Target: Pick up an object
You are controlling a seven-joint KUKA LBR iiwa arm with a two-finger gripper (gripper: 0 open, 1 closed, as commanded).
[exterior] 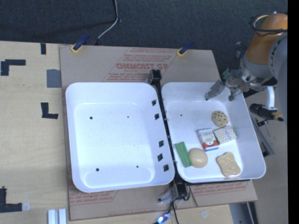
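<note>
Gripper: above the right bin's far end, fingers spread open, nothing between them.
Cookie: nearest item, just below the jaws.
Further below: red-and-white carton, checkered packet touching it, green stick, round bun, tan biscuit.
Left bin: well left of the jaws.

One fixed camera looks down at a slant on my surface from fairly high, taking in both white bins; my pincer enters at its right.
</note>
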